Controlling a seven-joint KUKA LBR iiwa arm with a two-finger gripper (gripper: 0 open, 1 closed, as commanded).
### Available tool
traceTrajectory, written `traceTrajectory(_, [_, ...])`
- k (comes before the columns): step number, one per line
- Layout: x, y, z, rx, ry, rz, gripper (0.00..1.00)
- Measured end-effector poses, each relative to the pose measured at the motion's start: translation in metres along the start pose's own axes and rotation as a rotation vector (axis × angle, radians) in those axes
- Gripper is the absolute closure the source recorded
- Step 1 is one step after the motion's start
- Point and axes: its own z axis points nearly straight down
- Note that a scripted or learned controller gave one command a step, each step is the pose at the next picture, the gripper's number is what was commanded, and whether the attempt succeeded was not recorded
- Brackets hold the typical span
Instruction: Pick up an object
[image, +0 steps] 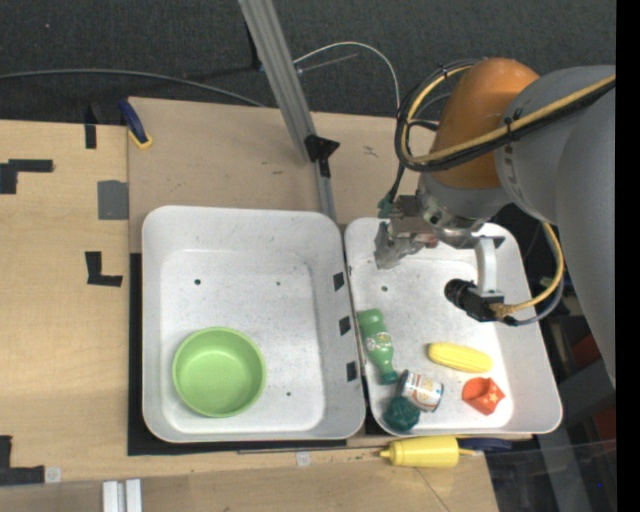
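Green bowl (219, 372) in left bin (160, 240); right bin (530, 300) holds green bottle (377, 345), can (423, 390), yellow corn (459, 356), red piece (482, 395); tool (392, 250) above its far-left corner, nothing visibly held, finger state indeterminate.

Grey arm (575, 130) with orange band, yellow-black cables, metal claw (392, 245).

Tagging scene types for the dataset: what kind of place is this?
Likely a lab bench for robot picking trials: two shallow white bins side by side on a wooden bench, a grey arm's gripper above small toy items such as a yellow plastic corn cob.
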Motion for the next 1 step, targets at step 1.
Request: traceTrajectory(1, [0.0547,-0.0144,-0.0129,-0.001,0.0,-0.001,1.0])
